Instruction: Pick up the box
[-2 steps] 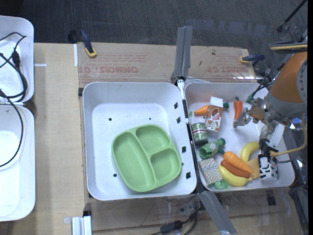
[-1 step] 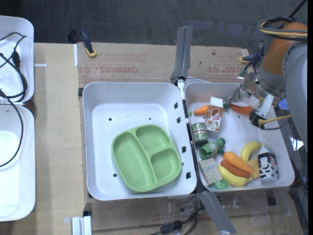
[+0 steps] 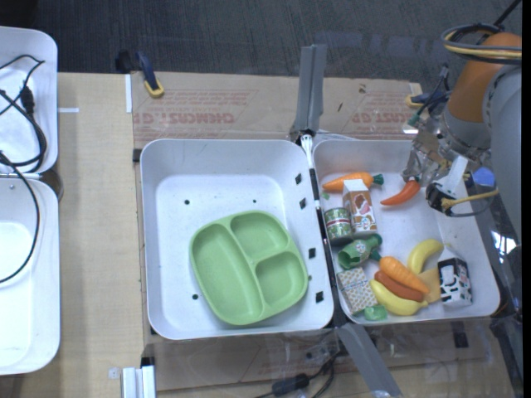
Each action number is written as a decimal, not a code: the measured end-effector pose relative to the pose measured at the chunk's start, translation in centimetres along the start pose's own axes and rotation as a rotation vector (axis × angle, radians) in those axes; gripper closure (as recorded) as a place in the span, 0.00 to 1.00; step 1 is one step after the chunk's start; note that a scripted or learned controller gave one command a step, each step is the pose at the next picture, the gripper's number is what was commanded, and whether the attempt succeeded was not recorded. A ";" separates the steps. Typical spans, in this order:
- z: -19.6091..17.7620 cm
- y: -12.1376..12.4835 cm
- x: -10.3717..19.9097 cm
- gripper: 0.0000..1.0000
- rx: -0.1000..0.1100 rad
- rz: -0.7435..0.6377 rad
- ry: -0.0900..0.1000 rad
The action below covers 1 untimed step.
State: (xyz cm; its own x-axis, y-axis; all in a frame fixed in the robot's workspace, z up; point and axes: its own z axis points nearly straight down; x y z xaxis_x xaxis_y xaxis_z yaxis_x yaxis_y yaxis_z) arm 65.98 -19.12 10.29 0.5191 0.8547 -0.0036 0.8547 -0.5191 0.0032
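Camera view: small white carton box with red-green print (image 3: 359,206) standing upright in right white bin (image 3: 485,265), beside striped can (image 3: 338,222). Hand (image 3: 431,171) hovering near red pepper (image 3: 401,194), box well apart; finger spread impossible to tell.

The bins (image 3: 158,222) look like smooth, slightly glossy white plastic. The green tray (image 3: 249,265) is matt plastic. The box (image 3: 358,206) looks like printed card with a light sheen. The bench (image 3: 91,222) is pale wood; brown cardboard (image 3: 216,110) lies behind the bins.

Green divided tray (image 3: 249,265), bananas (image 3: 397,298), carrots (image 3: 348,181)
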 end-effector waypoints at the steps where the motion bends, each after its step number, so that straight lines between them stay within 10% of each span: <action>1: 0.0 0.0 0.0 0.00 0.001 0.000 0.000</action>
